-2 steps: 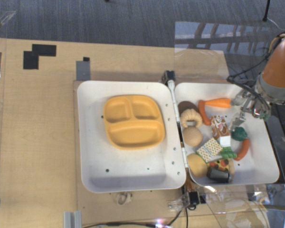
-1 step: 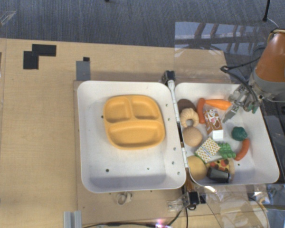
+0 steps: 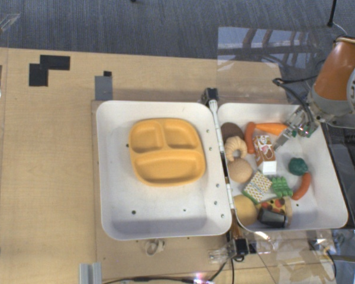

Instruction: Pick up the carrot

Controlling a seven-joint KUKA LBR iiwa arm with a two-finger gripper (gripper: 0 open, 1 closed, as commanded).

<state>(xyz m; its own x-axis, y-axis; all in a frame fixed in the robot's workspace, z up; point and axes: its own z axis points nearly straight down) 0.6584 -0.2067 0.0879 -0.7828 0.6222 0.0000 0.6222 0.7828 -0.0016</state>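
The hand hangs just beside the carrot in the right bin — holding nothing, its fingers a little apart.

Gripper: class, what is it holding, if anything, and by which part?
Nothing. The gripper hangs just right of the carrot, with nothing between its fingers.

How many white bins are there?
2. The left white bin holds a yellow tray. The right white bin holds the carrot and other toy food, under the gripper.
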